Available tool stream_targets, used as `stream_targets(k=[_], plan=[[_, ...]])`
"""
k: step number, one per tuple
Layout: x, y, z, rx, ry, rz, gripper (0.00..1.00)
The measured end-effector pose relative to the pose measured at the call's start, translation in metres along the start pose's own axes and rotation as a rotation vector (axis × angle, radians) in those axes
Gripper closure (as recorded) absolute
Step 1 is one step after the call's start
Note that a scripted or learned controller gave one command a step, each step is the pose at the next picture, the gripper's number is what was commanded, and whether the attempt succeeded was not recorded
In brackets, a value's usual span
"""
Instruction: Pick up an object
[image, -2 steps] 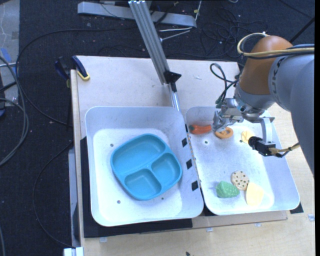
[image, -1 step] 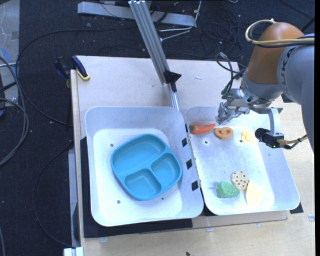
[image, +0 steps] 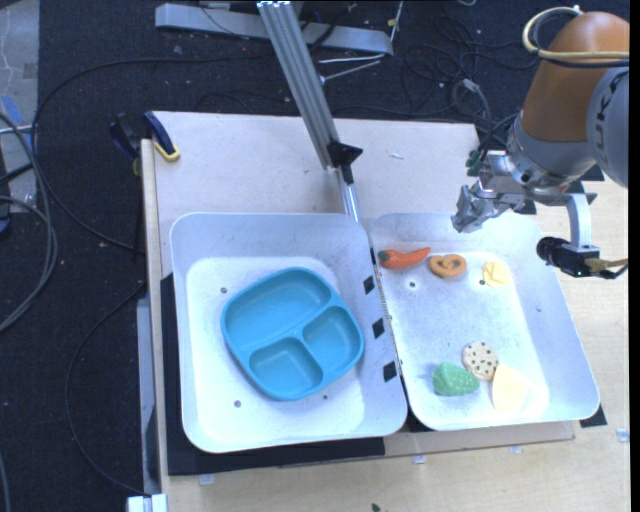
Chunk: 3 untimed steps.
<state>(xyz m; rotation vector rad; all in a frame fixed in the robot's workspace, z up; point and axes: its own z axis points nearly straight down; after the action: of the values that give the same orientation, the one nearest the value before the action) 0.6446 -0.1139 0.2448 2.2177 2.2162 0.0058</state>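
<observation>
Pale yellow wedge (image: 509, 387) looks washed-out; gripper (image: 468, 218) too blurred to tell its state.

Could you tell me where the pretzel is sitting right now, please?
The pretzel lies near the far edge of the right bin, between the orange carrot on its left and a small yellow piece on its right.

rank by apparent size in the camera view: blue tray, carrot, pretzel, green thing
1. blue tray, by far the largest
2. green thing and carrot, too alike to rank
3. pretzel, slightly smaller
</observation>
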Motion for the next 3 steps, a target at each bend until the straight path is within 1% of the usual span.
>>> stream_targets(k=[1,2,3], plan=[[0.0,0.002,-0.054,-0.001,0.0,-0.003,1.0],[0.049,-0.022,-0.035,0.01,0.004,-0.007,1.0],[0.095,-0.051,-0.034,0.009,0.004,-0.007,1.0]])
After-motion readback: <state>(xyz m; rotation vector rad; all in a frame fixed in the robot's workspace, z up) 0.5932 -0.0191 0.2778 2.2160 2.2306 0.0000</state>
